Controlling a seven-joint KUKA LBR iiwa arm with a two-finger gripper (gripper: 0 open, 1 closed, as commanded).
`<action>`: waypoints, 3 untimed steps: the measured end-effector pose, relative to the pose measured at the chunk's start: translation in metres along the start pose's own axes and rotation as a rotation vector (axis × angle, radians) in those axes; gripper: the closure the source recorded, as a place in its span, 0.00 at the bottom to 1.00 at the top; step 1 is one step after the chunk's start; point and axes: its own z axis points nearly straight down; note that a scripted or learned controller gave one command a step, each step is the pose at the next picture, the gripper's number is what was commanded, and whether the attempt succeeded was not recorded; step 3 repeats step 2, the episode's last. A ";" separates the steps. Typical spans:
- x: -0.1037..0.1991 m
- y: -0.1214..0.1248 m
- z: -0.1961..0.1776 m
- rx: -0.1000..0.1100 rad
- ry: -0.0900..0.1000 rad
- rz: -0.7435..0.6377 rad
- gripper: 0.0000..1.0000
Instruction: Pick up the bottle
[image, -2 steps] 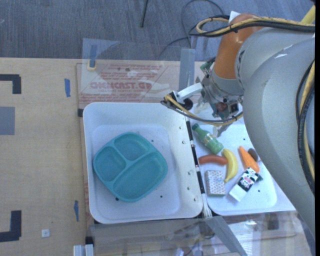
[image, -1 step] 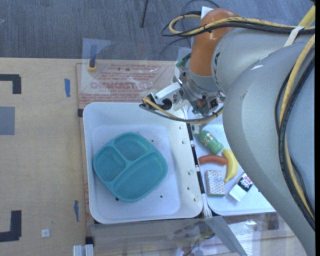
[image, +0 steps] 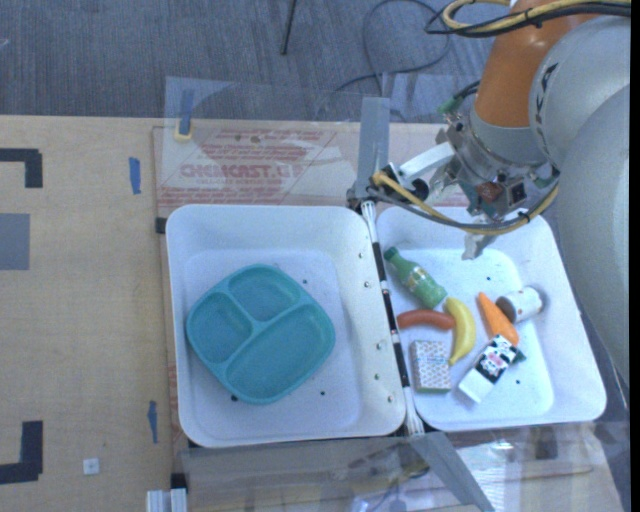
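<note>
End effector (image: 473, 243) above the right bin (image: 570, 395), finger spread unclear, apart from bottle (image: 415, 278).

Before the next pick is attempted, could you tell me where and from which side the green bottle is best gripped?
I would grip the green bottle across the middle of its body, coming straight down from above. It lies flat, pointing diagonally, cap towards the upper left. Its long sides look free, while the banana and red sausage sit close to its lower end.
</note>
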 end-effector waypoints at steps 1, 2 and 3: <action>0.044 -0.086 0.083 0.002 -0.002 -0.058 0.00; -0.025 -0.076 0.061 0.003 -0.002 0.025 0.00; -0.025 -0.076 0.061 0.003 -0.002 0.025 0.00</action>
